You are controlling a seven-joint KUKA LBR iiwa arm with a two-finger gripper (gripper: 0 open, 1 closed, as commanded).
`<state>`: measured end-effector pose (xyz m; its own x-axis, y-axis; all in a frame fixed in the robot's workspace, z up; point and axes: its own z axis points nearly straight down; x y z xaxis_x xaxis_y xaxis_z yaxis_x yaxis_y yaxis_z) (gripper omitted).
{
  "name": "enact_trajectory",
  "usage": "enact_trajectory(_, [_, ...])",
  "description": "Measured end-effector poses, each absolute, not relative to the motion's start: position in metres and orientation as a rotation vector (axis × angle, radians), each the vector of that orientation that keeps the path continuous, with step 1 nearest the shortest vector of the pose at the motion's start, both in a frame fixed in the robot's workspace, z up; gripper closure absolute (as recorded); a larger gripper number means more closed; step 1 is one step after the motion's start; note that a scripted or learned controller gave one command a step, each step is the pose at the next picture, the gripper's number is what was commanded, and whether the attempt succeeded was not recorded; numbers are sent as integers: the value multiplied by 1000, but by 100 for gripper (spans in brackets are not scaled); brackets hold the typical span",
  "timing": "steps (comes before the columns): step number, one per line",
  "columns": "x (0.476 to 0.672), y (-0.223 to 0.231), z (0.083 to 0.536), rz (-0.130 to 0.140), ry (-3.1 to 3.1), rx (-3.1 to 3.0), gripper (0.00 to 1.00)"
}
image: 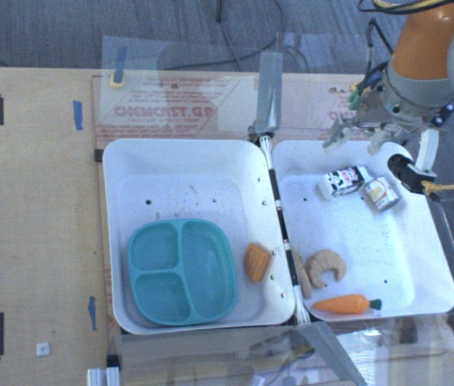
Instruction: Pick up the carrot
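the orange toy carrot with a green tip lay flat along the near wall of the right-hand shallow white plastic bin, just below the tan plastic croissant. the grey two-finger gripper hung over that bin's far edge, well apart from the carrot, and i could not tell how its claw stood. a descent there could catch the wall or nudge the croissant, because both crowded the carrot. counted: two bins, one carrot, one croissant, one teal divided plate in the left-hand white bin
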<state>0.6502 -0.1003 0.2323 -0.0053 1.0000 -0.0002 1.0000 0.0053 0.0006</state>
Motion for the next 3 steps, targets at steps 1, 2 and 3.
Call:
enact_trajectory(1, [554, -137, 180, 0, 2111, 2327, 0])
enact_trajectory(2, [511, -105, 95, -1, 1931, 2480, 0])
enact_trajectory(3, [484, -92, 90, 16, 2000, 2409, 0])
